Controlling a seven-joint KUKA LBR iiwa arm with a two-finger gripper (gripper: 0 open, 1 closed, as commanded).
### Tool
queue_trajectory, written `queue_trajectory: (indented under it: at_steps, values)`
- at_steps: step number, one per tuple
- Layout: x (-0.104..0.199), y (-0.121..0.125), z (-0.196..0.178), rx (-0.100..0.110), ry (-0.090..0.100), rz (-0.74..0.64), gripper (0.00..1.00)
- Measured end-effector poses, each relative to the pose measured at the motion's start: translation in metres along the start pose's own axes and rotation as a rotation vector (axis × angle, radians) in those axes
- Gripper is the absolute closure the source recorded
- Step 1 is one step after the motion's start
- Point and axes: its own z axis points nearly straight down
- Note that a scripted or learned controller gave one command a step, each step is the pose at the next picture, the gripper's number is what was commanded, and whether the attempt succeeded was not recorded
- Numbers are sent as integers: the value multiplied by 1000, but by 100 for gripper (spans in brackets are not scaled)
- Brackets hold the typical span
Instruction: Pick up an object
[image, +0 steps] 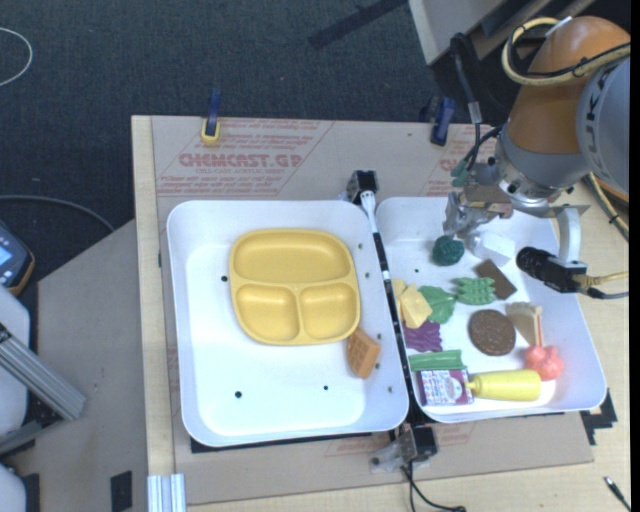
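My gripper (462, 230) hangs over the back of the right bin (590, 350), just above a dark green lump of toy food (448, 250). The fingers reach down to the lump's top, and the lump still rests on the bin floor. Spread over that bin lie a green leafy piece (474, 291), a yellow wedge (411, 304), a purple piece (422, 335), a brown round patty (491, 332), a yellow bottle (510, 384), a pink piece (544, 361) and a small carton (441, 386).
The left bin (200, 400) holds a yellow divided plate (295, 284) and a tan waffle piece (363, 353) by its right wall. A black clamp (362, 185) sits at the back between the bins. Cables (600, 290) run along the right side.
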Motion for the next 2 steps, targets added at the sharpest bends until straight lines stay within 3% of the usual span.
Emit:
queue_trajectory:
  at_steps: [2]
  values:
    - [16, 39, -9, 0, 0, 2, 100]
